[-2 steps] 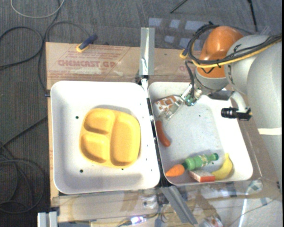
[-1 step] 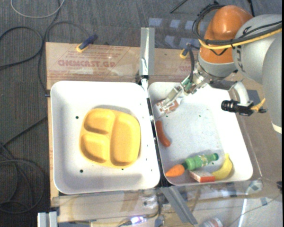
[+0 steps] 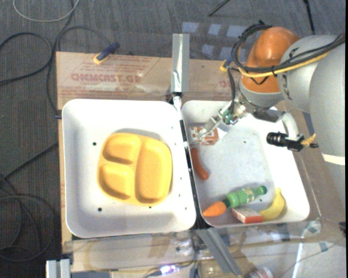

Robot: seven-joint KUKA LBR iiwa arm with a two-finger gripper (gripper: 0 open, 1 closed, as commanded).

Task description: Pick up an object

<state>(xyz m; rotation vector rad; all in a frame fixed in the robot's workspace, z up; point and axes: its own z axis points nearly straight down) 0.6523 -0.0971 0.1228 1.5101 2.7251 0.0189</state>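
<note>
Carrot (image 3: 215, 209) left of bottle (image 3: 246, 196): stiff, light, grip mid-body; hand (image 3: 210, 130) far above bottle, grip state unclear.

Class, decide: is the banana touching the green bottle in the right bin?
Apart. The camera view shows a strip of white bin floor between the banana and the green bottle.

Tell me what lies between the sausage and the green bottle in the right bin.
Bare white bin floor. In the camera view, nothing sits between the sausage and the green bottle; the carrot lies lower, off that line.
</note>
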